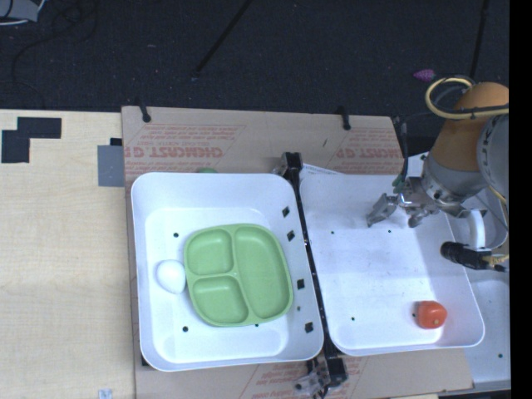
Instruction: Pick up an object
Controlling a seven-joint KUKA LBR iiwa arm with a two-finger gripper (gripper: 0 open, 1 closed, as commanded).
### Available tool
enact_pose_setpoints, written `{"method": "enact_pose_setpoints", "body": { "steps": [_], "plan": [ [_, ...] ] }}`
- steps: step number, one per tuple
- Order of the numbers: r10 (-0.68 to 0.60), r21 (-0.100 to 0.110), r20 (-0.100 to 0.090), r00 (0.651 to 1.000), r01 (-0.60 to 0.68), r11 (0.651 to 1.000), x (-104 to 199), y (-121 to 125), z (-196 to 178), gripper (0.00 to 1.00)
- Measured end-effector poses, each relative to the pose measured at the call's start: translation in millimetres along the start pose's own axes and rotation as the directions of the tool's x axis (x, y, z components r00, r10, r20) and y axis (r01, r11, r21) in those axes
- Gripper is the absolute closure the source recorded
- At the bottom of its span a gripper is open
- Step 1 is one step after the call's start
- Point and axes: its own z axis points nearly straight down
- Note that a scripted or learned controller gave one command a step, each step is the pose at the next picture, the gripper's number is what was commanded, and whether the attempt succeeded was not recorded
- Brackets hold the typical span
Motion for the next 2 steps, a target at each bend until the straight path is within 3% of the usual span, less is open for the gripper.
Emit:
{"method": "enact_pose_setpoints", "body": {
  "steps": [1,2],
  "plan": [
    [-0.001,-0.003,0.001,1.0,0.001,1.0,1.6,0.2,26.4,0.0],
    [-0.002,-0.004,0.001,1.0,0.002,1.0,1.6,0.7,14.7,1.0]
  ]
}}
